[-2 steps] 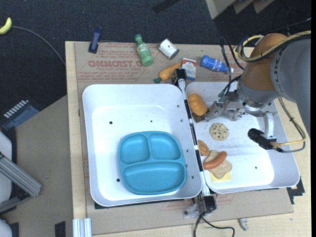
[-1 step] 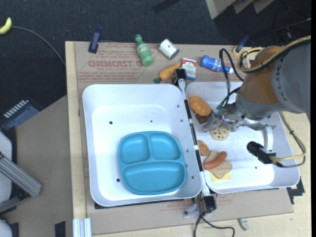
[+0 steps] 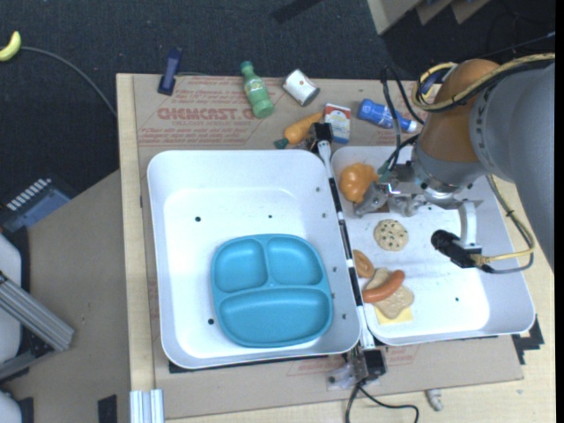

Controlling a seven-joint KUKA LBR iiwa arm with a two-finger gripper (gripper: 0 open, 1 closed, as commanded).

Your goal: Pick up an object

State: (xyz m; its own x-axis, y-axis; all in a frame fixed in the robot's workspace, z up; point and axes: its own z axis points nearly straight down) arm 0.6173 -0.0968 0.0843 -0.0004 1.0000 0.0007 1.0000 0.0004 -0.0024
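Observation:
My gripper [image 3: 393,202] is low in the right bin [image 3: 493,311], near its back left corner. It stands open, with bare white bin floor showing between its fingers. An orange toy fruit [image 3: 356,181] lies just to its left, touching or nearly touching the left finger. A chocolate-chip cookie [image 3: 390,234] lies just in front of the gripper. Nearer the front of the bin lie a sausage [image 3: 385,286], a pale bread slice on a yellow cheese square [image 3: 397,307] and a small orange wedge [image 3: 361,261].
The left bin [image 3: 176,192] holds a blue divided plate [image 3: 270,289]. Behind the bins lie a green bottle [image 3: 257,91], a white can [image 3: 300,86], a blue bottle [image 3: 381,114], a small carton [image 3: 336,122] and a carrot [image 3: 300,130]. A black part of the arm [image 3: 454,248] hangs over the right bin.

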